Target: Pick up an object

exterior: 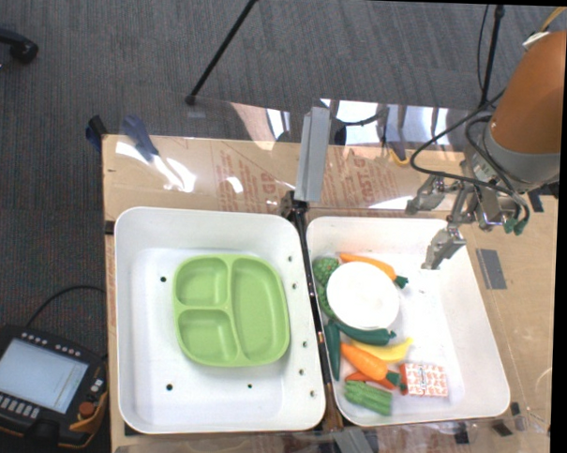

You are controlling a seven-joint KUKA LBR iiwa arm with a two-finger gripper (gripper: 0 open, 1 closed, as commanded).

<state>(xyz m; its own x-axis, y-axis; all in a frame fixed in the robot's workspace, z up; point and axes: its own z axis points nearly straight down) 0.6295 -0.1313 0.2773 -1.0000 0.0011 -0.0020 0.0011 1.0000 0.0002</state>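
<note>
Camera view: end effector (444,245) over right bin's (476,323) far edge, fingers apart, gripping nothing; white plate (362,296) among toy vegetables.

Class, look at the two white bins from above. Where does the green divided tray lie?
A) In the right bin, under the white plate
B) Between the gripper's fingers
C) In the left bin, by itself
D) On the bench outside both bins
C: the green divided tray lies flat in the left bin, while the white plate and the toy vegetables sit in the right bin.
</note>
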